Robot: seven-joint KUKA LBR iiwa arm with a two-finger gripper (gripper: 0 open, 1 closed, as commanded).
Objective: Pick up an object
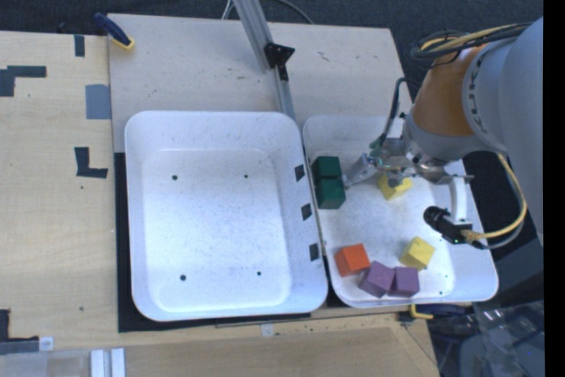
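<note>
The right bin (468,274) holds several blocks. A dark green block (328,181) stands by its left wall. An orange block (353,259), two purple blocks (378,278) (406,280) and a yellow block (420,252) lie along the near side. Another yellow block (395,185) sits mid-bin, partly hidden under my gripper (385,167), which hangs low directly over its upper edge. The green block is a short way to the gripper's left.
The left bin (141,190) lies beside the right one. A slanted metal pole (252,9) rises from the bins' shared far corner. Black cables (459,229) loop off the wrist over the right bin's right side.
</note>
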